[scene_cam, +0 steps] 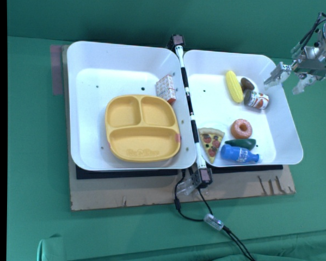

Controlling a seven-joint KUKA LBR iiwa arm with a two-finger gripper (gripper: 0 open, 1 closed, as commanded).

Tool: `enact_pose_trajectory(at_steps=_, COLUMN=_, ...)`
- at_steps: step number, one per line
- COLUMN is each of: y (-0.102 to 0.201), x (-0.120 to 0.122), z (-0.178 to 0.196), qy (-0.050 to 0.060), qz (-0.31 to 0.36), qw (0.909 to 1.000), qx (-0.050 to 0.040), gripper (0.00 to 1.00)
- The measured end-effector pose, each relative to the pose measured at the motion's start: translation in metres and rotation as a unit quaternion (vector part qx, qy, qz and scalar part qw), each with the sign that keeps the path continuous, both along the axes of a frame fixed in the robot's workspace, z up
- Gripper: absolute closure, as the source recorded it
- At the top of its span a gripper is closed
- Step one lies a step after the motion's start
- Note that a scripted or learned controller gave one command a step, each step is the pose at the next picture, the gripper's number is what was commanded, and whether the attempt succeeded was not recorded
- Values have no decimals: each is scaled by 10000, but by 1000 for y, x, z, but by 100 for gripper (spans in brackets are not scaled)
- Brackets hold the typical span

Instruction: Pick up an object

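- At 3 o'clock of the right bin [293,145], the gripper [287,79] hung over the rim, fingers spread, nothing between them.
- Nearest object: small can [256,99] with red-and-white label, lying on its side, near the gripper at its 8 o'clock.
- Yellow corn [234,86] and a dark brown piece [247,84] sat at the can's 10 o'clock.
- Donut [241,128], green pepper [241,143], blue bottle [239,154], pizza slice [210,141] clustered at the bin's 6 o'clock.
- Left bin [81,102] held a yellow divided plate [142,128] and a small box [166,88].

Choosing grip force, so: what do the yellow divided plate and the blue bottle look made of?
Yellow divided plate: looks like matte silicone or soft plastic, with rounded edges and no glare. Blue bottle: probably glossy hard plastic, a toy, with small highlights along its body. Neither is certain from looks alone.
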State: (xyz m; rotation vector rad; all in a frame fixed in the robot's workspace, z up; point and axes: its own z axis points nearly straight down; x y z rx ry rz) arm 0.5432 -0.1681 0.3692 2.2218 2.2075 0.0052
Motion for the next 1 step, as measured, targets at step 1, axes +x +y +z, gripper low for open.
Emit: enact_pose_trajectory(at_steps=1, y=6, x=23, z=-167, qy=12, qz=-1, qw=10000, qx=-1, gripper=0)
